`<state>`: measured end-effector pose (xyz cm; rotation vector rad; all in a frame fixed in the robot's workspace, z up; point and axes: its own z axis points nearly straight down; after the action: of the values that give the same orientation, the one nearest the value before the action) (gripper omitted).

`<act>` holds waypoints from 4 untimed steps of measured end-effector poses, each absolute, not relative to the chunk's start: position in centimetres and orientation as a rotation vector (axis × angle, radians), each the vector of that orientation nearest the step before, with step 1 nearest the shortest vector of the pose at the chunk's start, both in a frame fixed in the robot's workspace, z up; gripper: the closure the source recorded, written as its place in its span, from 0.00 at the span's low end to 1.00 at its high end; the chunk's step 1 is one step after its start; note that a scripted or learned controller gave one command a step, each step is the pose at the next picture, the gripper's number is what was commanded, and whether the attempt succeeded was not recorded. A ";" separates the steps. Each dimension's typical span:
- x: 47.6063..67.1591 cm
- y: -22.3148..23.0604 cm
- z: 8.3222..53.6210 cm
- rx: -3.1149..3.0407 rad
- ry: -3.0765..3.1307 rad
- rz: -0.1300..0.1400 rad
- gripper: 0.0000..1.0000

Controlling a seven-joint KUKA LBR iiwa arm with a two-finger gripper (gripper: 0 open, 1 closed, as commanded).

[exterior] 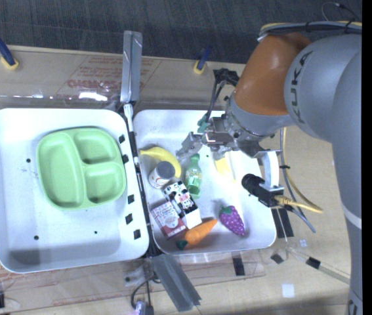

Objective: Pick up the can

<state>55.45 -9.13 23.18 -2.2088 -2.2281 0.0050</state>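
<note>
The arm (pixel 323 77) is a thick, rounded body in smooth grey, with a broad orange band (pixel 271 74) wrapping it above the wrist. Dark letters run along the grey shell beside the band, partly cut off. Below the band sits a darker grey ring, and under it a cluster of small metal parts and brackets makes up the gripper (pixel 202 140), silver and black with a touch of green. Thin black cables (pixel 220 84) loop up from that cluster beside the band. More dark cables (pixel 333 15) curve over the top of the grey shell.
</note>
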 end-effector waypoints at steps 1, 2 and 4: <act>59.9 -8.8 19.1 -2.325 -2.111 0.005 0.00; 61.9 -10.4 10.9 -2.558 -1.826 -0.005 0.00; 65.7 -17.3 9.4 -2.576 -1.796 0.000 0.00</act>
<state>65.73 -17.32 9.44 -2.5761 -1.7959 0.0004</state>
